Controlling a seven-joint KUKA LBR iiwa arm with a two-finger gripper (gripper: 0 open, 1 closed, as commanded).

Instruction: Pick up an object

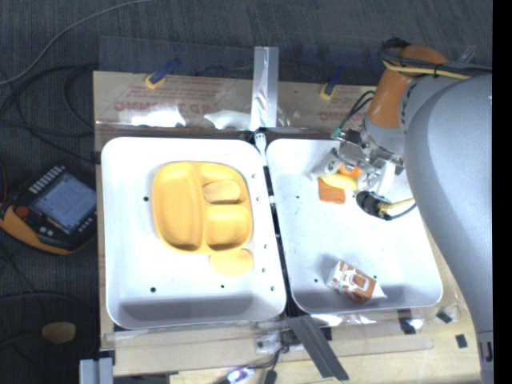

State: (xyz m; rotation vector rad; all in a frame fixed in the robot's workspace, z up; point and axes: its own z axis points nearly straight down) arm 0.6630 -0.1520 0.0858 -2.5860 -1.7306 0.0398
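Overhead, the gripper (349, 166) sits low in the right bin (400, 282), near that bin's far wall, directly over an orange block (333, 190). Whether the fingers are parted or closed cannot be told, nor whether they touch the block; the wrist hardware hides them. Just beside the block, on the side away from the divider, a black cylindrical fitting with a yellow cable (376, 205) hangs from the wrist. Above the gripper rises the orange band (386, 98) of the arm, and the grey arm body (460, 174) covers the bin's outer edge. Toward the near wall of the same bin, well apart from the block, lies a small orange-and-white carton (353, 282), tilted. Across the divider, the left bin (132, 294) holds a yellow compartment tray (192, 206) with a yellow rounded piece (223, 191) in one compartment; a yellow disc (234, 260) lies touching the tray's near edge. Beyond the left bin, on the floor, rests a handheld control pendant (50, 208).
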